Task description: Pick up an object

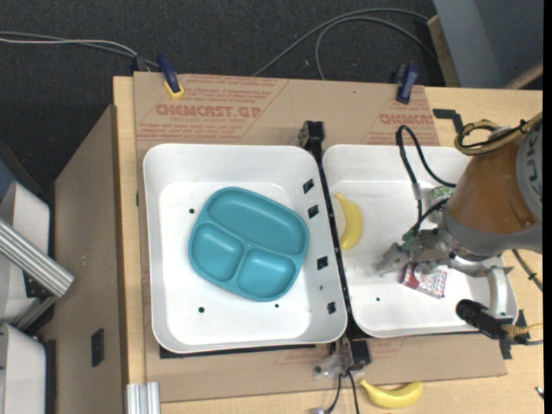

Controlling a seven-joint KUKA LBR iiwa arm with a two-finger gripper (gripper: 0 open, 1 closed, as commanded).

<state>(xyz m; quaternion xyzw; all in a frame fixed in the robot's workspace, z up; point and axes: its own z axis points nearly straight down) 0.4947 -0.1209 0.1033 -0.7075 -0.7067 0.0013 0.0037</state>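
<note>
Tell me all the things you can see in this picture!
Bins: two, white, side by side on the bench.
Divided plate: one, teal, in the left bin.
Banana: one, yellow, right bin, near the divider.
Packet: one, red and white, right bin, under the arm.
Second banana: one, yellow, on the bench's front edge.
Clamps: two, blue and yellow, back edge.
Arm: one, orange and grey, over the right bin.

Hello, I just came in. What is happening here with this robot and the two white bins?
A grey robot arm with an orange band reaches into the right white bin. Its gripper is low over a small red-and-white packet, between that packet and a yellow banana lying near the divider. Nothing is visibly lifted yet. The left white bin holds a teal plastic divided plate.
</note>
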